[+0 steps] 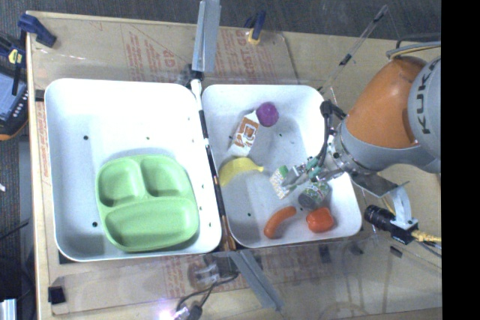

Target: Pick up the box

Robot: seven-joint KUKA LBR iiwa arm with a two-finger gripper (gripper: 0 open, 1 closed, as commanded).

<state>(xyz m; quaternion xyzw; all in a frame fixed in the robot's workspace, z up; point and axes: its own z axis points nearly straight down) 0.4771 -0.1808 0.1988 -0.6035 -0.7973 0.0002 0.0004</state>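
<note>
Jaws: I cannot tell how they stand; my gripper (309, 174) sits low in the right bin (225, 105) over clutter, a grey object (313, 195) at its 6 o'clock. At 10 o'clock, well apart, the box (247, 133) lies beside a purple ball (267, 114). I judge nothing lifted yet; reaching and grasping remain.

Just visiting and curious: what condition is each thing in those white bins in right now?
Green divided tray: flat in the left bin.
Box: lying tilted in the right bin, untouched.
Purple ball: beside the box.
Sausage: lying near the front wall.
End effector: low over the clutter.
</note>
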